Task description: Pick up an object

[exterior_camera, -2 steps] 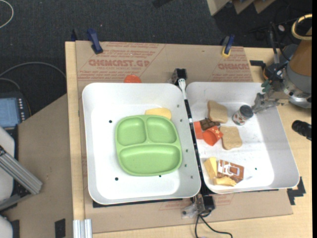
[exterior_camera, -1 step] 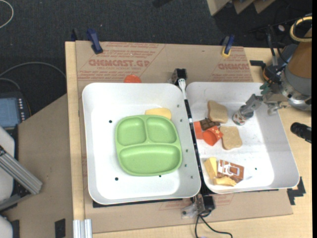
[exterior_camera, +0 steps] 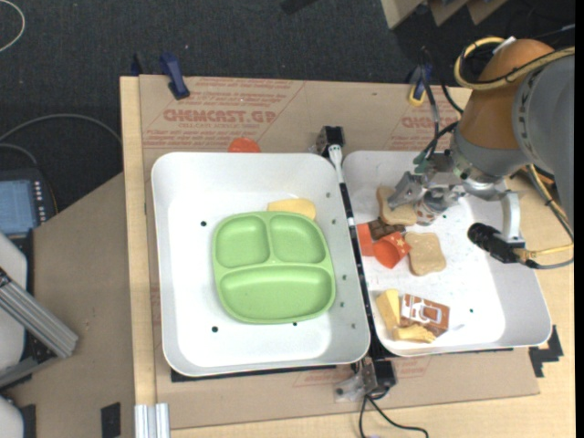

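My gripper [exterior_camera: 412,196] hangs low over the back left part of the right bin [exterior_camera: 511,313], right above a brown toast-like piece [exterior_camera: 393,215]. Whether it touches that piece is unclear. Just in front lie a red block [exterior_camera: 383,245] and a tan bread slice [exterior_camera: 426,254]. Near the bin's front left corner sit a yellow cheese wedge [exterior_camera: 392,312] and a brown and white waffle piece [exterior_camera: 426,314].
In the left bin [exterior_camera: 182,245] stands a green divided plate [exterior_camera: 272,267], with a pale yellow piece [exterior_camera: 294,208] behind it. A black divider [exterior_camera: 351,235] runs between the bins. The arm's grey and orange body [exterior_camera: 511,99] reaches over the right bin's back.
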`<state>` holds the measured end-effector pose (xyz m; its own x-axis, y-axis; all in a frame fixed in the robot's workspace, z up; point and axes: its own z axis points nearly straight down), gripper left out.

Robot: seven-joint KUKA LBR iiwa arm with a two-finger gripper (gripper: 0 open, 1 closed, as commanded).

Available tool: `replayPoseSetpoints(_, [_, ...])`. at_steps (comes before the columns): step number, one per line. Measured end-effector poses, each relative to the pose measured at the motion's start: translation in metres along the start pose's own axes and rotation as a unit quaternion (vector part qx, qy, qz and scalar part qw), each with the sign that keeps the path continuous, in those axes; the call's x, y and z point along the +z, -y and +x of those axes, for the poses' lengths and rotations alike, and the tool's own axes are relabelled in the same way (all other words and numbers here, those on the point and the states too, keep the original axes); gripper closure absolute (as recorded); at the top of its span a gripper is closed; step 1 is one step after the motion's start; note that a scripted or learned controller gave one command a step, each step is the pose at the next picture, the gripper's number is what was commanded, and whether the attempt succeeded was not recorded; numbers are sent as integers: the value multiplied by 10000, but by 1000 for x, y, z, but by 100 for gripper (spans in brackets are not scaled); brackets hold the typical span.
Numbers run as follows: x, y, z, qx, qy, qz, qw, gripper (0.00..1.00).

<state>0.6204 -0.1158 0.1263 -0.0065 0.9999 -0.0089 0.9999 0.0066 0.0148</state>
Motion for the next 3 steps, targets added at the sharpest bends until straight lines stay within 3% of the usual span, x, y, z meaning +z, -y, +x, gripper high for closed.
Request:
replayPoseSetpoints(1, [7,-25,4,25,7,-96,10000,0])
replayPoseSetpoints(3, [13,-8,0,9,20,-123,9999,0])
